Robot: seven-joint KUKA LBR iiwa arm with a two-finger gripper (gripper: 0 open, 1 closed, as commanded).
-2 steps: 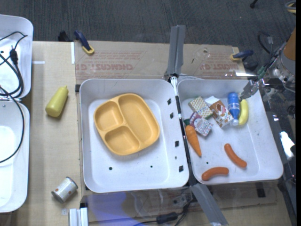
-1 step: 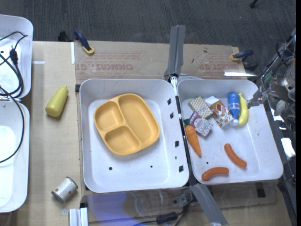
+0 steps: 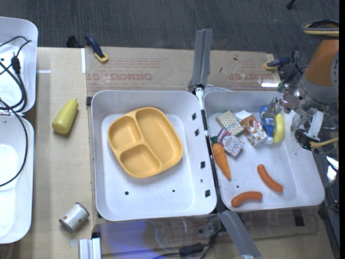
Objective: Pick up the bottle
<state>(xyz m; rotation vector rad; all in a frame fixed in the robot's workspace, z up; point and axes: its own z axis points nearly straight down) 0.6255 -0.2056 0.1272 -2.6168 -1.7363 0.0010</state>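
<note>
Arm (image 3: 322,69) bent over the right bin's (image 3: 302,196) far right corner, gripper (image 3: 280,108) state unclear
Bottle (image 3: 268,117) beside banana (image 3: 279,128) there; left bin (image 3: 161,198) holds a yellow tray (image 3: 144,142)

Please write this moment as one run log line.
gripper: over right bin's far end | bottle: lying on bench, left of left bin, untouched | grasp: not yet done | fingers: cannot tell

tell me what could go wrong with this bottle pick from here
1. The bottle lies wedged between the banana and a small carton, so the end effector may catch or drag those instead.
2. It sits close to the right bin's far wall, leaving little room for a clean descent.
</note>
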